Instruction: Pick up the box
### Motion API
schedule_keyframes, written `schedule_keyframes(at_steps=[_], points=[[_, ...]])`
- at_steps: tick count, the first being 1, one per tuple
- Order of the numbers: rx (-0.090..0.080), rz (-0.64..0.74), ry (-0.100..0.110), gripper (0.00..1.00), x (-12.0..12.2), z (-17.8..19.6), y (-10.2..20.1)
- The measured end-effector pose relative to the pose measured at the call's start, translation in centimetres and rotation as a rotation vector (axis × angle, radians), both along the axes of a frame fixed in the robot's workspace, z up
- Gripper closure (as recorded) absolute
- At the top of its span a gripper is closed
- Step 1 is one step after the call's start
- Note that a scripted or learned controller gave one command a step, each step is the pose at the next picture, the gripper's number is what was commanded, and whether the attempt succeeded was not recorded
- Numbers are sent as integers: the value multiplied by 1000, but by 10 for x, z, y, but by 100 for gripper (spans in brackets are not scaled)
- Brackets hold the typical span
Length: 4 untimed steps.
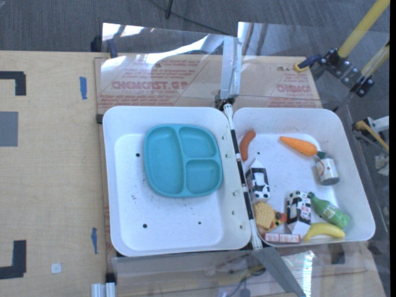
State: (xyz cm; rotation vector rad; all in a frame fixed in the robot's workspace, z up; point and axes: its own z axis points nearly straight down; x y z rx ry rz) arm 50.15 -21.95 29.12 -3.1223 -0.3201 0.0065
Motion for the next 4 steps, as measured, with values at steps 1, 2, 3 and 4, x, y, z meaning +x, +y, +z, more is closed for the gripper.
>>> schedule_keyframes(at_steps=[1, 2, 3, 4], points=[[-2, 38, -3, 100, 77, 144, -3], [-3, 44, -3, 100, 79, 154, -1], [-5, 48, -2, 100, 80, 164, 0], [-6, 55, -3, 100, 81, 174, 3]])
